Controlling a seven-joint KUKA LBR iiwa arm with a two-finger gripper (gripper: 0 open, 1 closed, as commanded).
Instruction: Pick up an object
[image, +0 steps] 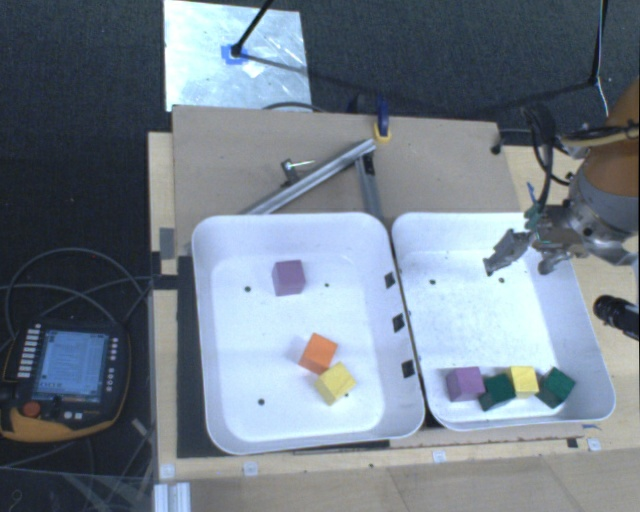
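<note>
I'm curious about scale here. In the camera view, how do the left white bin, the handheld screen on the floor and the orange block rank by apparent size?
1. Left white bin, clearly the largest.
2. Handheld screen, much smaller than the bin.
3. Orange block, the smallest.
The screen seems to sit lower than the bench, so its true size could be somewhat larger than it looks.

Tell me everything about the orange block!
The orange block is a small cube, plain and matte, maybe wood or foam. It sits flat on the floor of the left bin, turned a bit like a diamond. Its lower right corner meets the yellow block. A pale patch shows at its left side. The gripper is far off, over the other bin.
</note>
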